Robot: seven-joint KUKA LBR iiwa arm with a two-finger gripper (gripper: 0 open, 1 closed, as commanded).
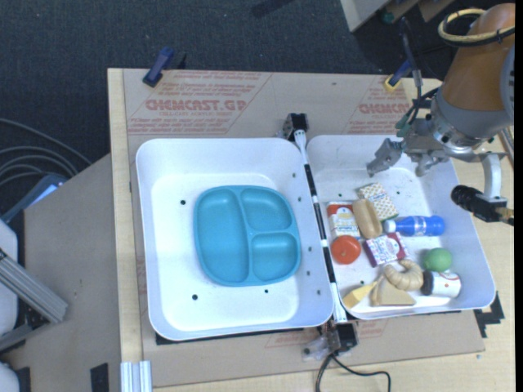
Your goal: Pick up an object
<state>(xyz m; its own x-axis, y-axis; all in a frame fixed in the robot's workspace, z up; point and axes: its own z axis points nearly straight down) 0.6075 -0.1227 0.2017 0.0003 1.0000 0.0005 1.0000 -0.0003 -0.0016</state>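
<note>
My gripper [403,163] hangs over the far part of the right bin [482,256], its two grey fingers spread open with nothing between them. Just below it lies a checkered cracker [376,193]. Nearer the front sit a hot dog bun [368,217], a red and white packet [341,217], a red tomato [346,250], a blue bottle [418,225], a purple packet [382,250], a green ball [439,259], a croissant [404,278] and a cheese wedge [358,295].
The left bin [163,284] holds a blue divided plate [245,233]. A black divider [315,211] runs between the bins. A black fixture [478,202] juts over the right bin's right rim. Bare bin floor lies around the gripper at the far end.
</note>
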